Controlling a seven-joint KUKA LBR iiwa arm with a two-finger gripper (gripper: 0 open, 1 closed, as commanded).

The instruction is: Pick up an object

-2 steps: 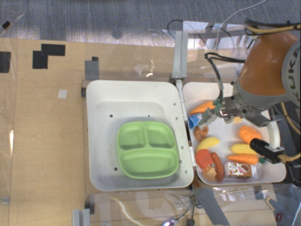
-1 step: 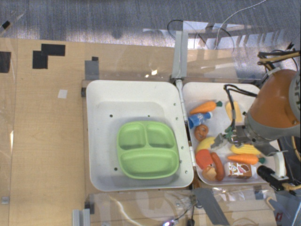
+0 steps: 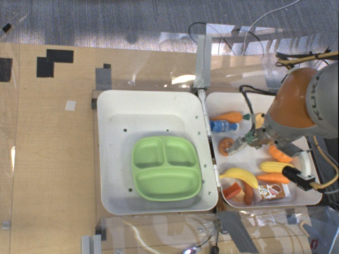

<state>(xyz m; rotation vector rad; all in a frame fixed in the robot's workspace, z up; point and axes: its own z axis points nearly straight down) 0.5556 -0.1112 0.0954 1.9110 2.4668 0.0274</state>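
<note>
Nearest the camera, along the front wall of the right-hand shallow white bin [image 3: 312, 199], lie a small flat carton with a red-and-white label [image 3: 273, 192], a red chunk of toy food [image 3: 231, 190] and a curved yellow plastic banana [image 3: 241, 175] — a loose heap of candidates, none of them lifted yet. Just behind them sit a yellow corn cob [image 3: 274, 167] and an orange carrot [image 3: 276, 178], lying side by side. The left-hand white bin [image 3: 114, 110] holds a green three-compartment plastic plate [image 3: 167, 167], likely the place for whatever is picked. Further back the two-finger gripper [image 3: 248, 140] hangs low over the middle of the right bin, beside a small round red-orange fruit [image 3: 226, 146]; whether its fingers are spread or closed I cannot tell, and nothing is visibly between them. Beyond it rest a blue plastic bottle [image 3: 223, 126] and another orange carrot [image 3: 230, 117] — near the far wall, seemingly untouched.
</note>
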